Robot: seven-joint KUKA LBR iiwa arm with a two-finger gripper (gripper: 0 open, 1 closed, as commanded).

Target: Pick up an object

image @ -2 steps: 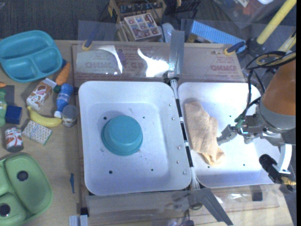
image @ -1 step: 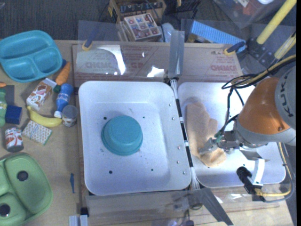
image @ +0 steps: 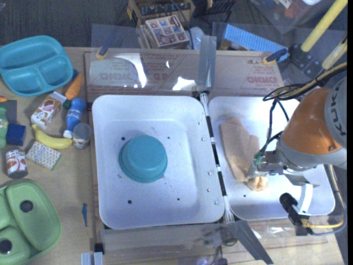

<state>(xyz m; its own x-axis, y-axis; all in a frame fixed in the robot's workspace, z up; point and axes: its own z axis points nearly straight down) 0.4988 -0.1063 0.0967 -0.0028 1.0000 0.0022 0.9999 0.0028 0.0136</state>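
A tan, soft-looking object (image: 238,142) lies in the right bin (image: 314,203), stretching from the bin's upper left towards its middle. A small rounded tan lump (image: 258,183) sits at its lower end. My gripper (image: 257,169) is down in the right bin, directly over that lower end and touching or nearly touching it. The arm's orange band (image: 314,126) and grey wrist cover the bin's right half. An upturned blue bowl (image: 143,158) rests in the middle of the left bin (image: 110,120).
Left of the bins the bench holds a teal divided tray (image: 34,64), a banana (image: 51,138), a small carton (image: 46,110), a bottle (image: 72,117), a can (image: 81,134) and a green tray (image: 25,222). Cardboard and clear panels stand behind the bins.
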